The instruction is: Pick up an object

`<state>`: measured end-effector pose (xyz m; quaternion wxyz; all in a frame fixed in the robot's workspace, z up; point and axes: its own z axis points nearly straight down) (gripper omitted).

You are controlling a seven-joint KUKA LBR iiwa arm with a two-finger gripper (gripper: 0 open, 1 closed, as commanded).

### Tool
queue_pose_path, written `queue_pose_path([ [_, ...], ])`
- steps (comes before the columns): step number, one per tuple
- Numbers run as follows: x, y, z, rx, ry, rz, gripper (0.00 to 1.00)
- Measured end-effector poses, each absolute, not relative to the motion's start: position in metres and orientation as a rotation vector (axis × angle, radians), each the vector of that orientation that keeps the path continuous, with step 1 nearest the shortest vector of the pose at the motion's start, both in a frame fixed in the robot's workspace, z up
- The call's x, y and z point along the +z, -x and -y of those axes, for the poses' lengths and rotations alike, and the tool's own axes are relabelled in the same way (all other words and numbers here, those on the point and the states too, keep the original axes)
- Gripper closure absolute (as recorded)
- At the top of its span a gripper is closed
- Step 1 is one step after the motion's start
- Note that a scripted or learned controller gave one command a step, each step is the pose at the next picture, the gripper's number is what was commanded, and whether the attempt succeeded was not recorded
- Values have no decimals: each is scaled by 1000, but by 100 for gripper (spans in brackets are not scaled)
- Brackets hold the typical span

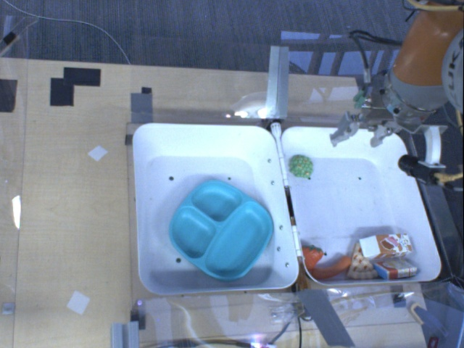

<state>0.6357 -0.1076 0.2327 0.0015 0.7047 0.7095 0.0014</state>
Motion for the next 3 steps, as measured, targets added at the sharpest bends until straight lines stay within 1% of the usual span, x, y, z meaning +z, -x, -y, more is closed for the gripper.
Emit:
queue_pose_path([
  [1, 88, -602, 110, 13, -2762, -1488, 0],
  [2, 89, -553, 118, 14, -2836, -1337, 0],
  [3, 136, -540, 190, 3, -2886, -1238, 0],
])
